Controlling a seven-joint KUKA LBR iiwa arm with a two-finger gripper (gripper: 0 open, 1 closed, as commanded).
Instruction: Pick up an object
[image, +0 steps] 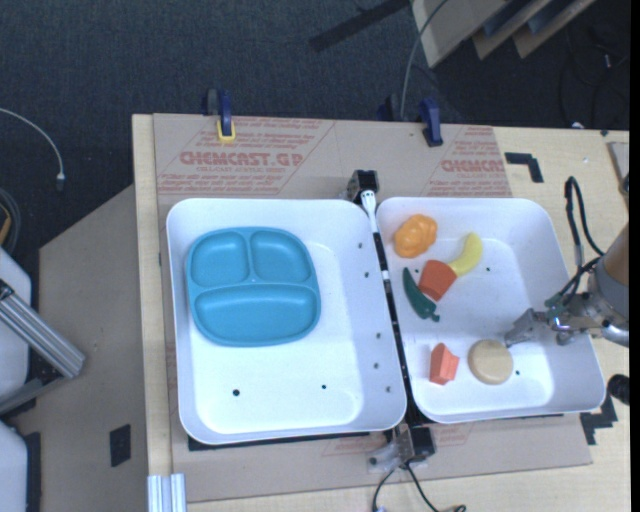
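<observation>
Pincer (520, 332): you cannot tell its spread from here; it hangs low over the right bin (560, 395), tip just beside the beige round piece (491, 361), nothing held. Step in hand: the approach. Next, you would need to centre over that piece, well apart from the orange block (443, 364), then descend and close.

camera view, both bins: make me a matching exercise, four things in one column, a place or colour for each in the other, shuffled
Things:
1. divided plate
2. banana
3. round beige piece
4. green pepper

Descriptions:
A. yellow, far side of the right bin
B. blue, in the left bin
C. dark green, beside the red piece
D. just below the gripper

Pairs: 1-B, 2-A, 3-D, 4-C
</observation>
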